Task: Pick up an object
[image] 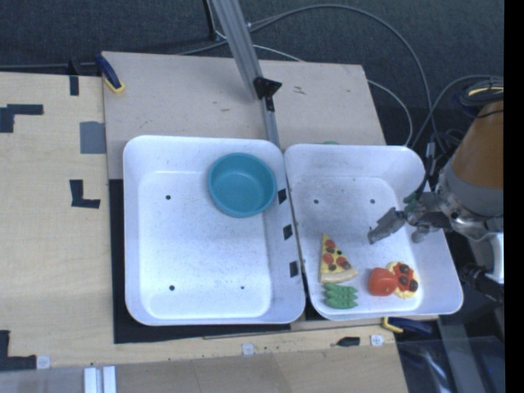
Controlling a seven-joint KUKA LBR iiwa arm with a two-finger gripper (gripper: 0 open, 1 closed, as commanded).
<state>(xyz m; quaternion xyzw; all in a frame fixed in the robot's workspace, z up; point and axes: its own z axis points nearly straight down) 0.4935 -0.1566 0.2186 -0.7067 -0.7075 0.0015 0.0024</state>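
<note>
Pizza slice [334, 260] lies in the right bin [360, 160], near the front, beside a tomato [381, 281]. Gripper [385, 230] hovers just above, grasping nothing; finger spread unclear. Approach step; next, descend squarely over the slice.

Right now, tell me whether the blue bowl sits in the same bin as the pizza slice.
No. The blue bowl sits in the left bin, while the pizza slice lies in the right bin.

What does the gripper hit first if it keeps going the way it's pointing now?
The gripper points left and slightly down-view, over the right bin. That line probably meets bare bin floor first, just above the pizza slice. If it travels higher than it looks, the divider between the bins comes next. Depth is unclear from this one view.
</note>
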